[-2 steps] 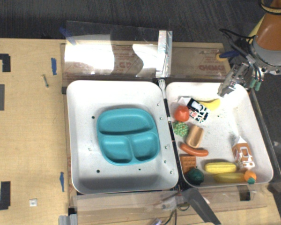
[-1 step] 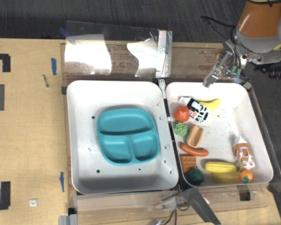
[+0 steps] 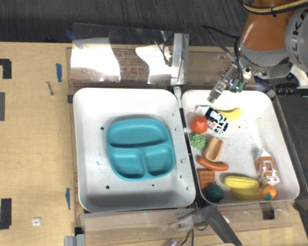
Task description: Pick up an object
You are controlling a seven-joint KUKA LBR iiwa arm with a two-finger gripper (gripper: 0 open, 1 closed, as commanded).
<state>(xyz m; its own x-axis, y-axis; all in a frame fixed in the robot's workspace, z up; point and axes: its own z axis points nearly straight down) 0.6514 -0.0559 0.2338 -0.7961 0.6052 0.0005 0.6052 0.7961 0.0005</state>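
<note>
The grey arm with the shiny orange band (image 3: 269,22) reaches in over the far right corner of the right white plastic bin (image 3: 285,137). Its metal two-finger gripper (image 3: 219,90) hangs over the far edge of that bin, tilted. It is too small and blurry to tell how the gripper is set, and nothing shows in its grasp.

The right bin is smooth and shallow, with round corners. Toys crowd its left side and near edge. Near the far edge lies a black and white printed card (image 3: 217,121) partly on top of a soft yellow curved piece (image 3: 230,112). The marks on the card are too small to read. Beside the card sits a round red tomato toy (image 3: 199,125), then a bumpy green bunch (image 3: 198,141), a shiny copper tube (image 3: 213,148) and a long red sausage toy (image 3: 212,164). At the near left corner are a brown waffle square (image 3: 206,177) and a dark green round toy (image 3: 213,192). Two yellow banana toys (image 3: 242,184) lie along the near edge. An orange and white small carton (image 3: 266,170) stands by the right wall. The middle and far right of this bin are bare.

The left white bin (image 3: 87,137) holds a smooth teal plastic tray with three sections (image 3: 140,147) in its middle, with open room all around it.
</note>
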